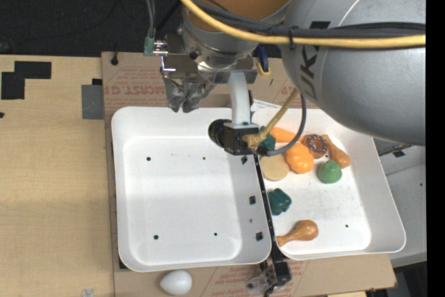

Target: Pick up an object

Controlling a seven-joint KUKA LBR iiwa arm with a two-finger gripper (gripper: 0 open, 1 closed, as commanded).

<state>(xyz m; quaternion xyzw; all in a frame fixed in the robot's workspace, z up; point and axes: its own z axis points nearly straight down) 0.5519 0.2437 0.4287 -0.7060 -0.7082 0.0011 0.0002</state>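
Note:
My gripper [186, 98] hangs over the far rim of the left bin [132, 219], near its back middle, and nothing shows in it. All the objects lie in the right bin [379, 219]. At its back are an orange pepper [300, 160], an orange carrot-like piece [281, 135], a sprinkled chocolate donut [317, 144], a brown sausage-shaped piece [339, 153], a green ball [329, 172] and a tan round disc [273, 167]. A dark green piece [279, 201] sits nearer the divider. A tan drumstick shape [299, 231] lies at the front.
A white egg [175, 282] rests on the cardboard just outside the left bin's front rim. The big grey arm with its orange band overhangs the back of the right bin. Flat cardboard stretches to the left of the bins.

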